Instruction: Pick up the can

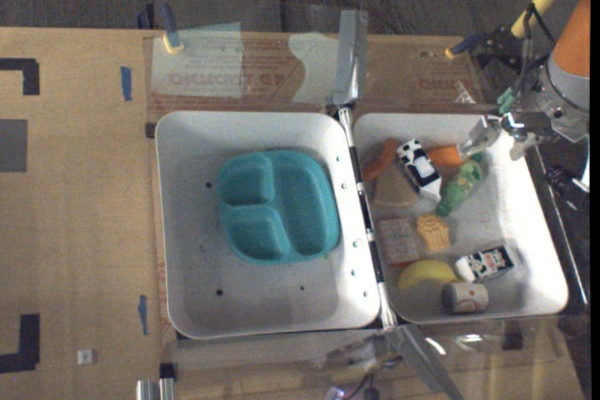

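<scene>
The can (466, 297) is a small tan-grey cylinder lying on its side near the front wall of the right bin (548, 244), just below a yellow banana-like fruit (427, 274). My gripper (499, 138) hangs over the bin's far right corner, well away from the can. Its two fingers (480, 138) are spread apart, open, with nothing between them. The arm's orange band (574, 40) is at the right edge of the view.
The right bin also holds a green bottle (459, 187), a cow-patterned carton (418, 167), an orange carrot (380, 160), a tan wedge (396, 190), a cracker (432, 231), a flat card (399, 241) and a small black-and-white carton (488, 264). A teal divided plate (277, 205) lies in the left bin (187, 295).
</scene>
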You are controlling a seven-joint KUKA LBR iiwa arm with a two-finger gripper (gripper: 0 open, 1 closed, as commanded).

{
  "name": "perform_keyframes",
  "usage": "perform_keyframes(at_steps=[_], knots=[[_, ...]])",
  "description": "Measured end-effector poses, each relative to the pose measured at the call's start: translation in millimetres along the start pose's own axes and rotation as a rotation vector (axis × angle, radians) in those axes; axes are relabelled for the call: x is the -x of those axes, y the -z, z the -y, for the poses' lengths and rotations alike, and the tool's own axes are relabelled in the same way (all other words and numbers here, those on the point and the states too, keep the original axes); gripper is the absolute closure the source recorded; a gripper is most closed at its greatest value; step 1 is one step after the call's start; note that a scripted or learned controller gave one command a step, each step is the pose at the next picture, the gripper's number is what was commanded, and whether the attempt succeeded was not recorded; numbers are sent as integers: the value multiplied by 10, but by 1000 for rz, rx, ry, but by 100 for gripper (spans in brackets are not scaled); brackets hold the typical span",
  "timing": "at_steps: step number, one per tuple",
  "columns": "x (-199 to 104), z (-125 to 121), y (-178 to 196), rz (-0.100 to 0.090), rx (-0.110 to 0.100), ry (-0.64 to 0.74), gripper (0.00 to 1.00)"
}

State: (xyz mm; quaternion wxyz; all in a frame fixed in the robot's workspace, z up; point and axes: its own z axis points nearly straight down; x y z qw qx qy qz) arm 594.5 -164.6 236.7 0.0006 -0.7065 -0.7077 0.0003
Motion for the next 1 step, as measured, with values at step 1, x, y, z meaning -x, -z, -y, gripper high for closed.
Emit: perform_keyframes(at_steps=[1], knots=[[165, -84, 459, 5, 8, 411, 0]])
